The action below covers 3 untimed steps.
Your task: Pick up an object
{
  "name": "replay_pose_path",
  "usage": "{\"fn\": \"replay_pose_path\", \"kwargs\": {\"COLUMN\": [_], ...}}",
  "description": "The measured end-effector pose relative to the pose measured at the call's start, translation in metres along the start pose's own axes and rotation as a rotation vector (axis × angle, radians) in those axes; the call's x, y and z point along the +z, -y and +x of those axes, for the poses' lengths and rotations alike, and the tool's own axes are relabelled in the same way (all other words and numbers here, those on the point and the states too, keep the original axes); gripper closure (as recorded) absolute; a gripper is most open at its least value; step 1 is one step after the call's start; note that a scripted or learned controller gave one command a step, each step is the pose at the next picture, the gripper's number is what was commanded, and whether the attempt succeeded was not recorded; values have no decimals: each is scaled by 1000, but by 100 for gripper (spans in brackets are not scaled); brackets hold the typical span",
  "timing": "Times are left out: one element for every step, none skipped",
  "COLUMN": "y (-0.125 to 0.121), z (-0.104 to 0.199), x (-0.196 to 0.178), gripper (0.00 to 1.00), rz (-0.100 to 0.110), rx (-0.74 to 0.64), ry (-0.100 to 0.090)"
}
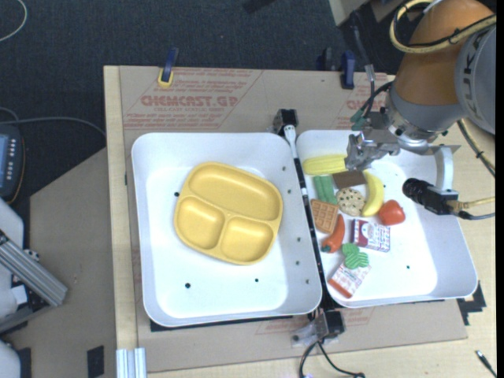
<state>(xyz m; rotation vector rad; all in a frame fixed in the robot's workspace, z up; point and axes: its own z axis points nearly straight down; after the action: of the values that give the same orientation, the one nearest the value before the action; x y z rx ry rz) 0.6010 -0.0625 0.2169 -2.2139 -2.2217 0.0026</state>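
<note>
On your table [126, 211] you have two white bins side by side. Left bin [157, 258]: one yellow divided plate [228, 213] at its centre. Right bin [441, 258]: a cluster of toy food along its 9 o'clock side, namely a corn cob [324, 164] at the top, a banana [373, 194] to its 4 o'clock, a cookie [350, 201] touching the banana, a green pepper [324, 187], a waffle [323, 215], a carrot [336, 233], a tomato [391, 213] at the banana's 5 o'clock, a red-and-white carton [372, 235], and a packet [347, 276] at 6 o'clock of the group. Your arm [437, 53] enters from 2 o'clock; the hand [362, 150] sits just above the corn and banana, and you cannot tell from here whether it is clenched or released.
</note>
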Motion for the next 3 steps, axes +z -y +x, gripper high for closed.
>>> {"fn": "replay_pose_path", "kwargs": {"y": [46,77,91], "z": [36,84,76], "x": [5,-10,2], "gripper": [100,100,100], "rz": [1,-1,0], "rx": [1,-2,5], "ry": [0,-1,2]}}
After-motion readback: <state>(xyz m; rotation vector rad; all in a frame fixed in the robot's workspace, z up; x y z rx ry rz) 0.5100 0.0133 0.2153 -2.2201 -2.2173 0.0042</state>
